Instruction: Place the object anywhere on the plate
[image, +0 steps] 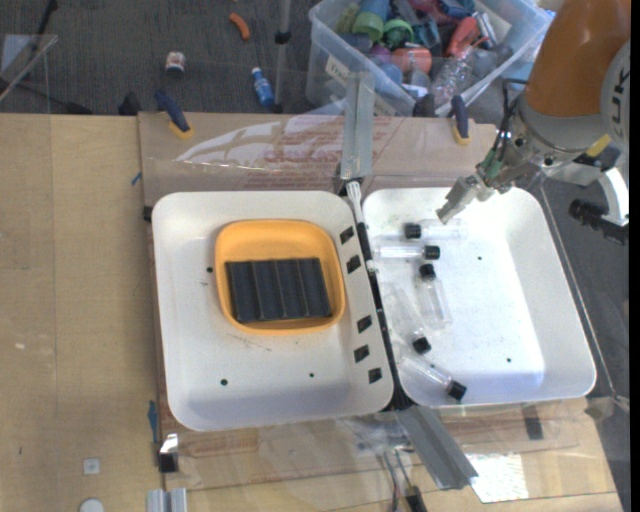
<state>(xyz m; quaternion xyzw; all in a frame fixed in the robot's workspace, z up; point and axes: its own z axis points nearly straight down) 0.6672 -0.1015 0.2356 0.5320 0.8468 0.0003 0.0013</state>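
Camera view showed the wooden table (70, 250) bearing two white bins side by side. The left bin (190, 370) held an orange plate (232, 245) with a dark ribbed block (278, 290) lying on it. The right bin (520, 300) held several clear tubes with black caps (432, 300), scattered along its left half. The claw (452, 205) hung at the right bin's twelve o'clock edge; how far it was open could not be told, and nothing showed between its tips. The tubes lay near it, toward six o'clock.
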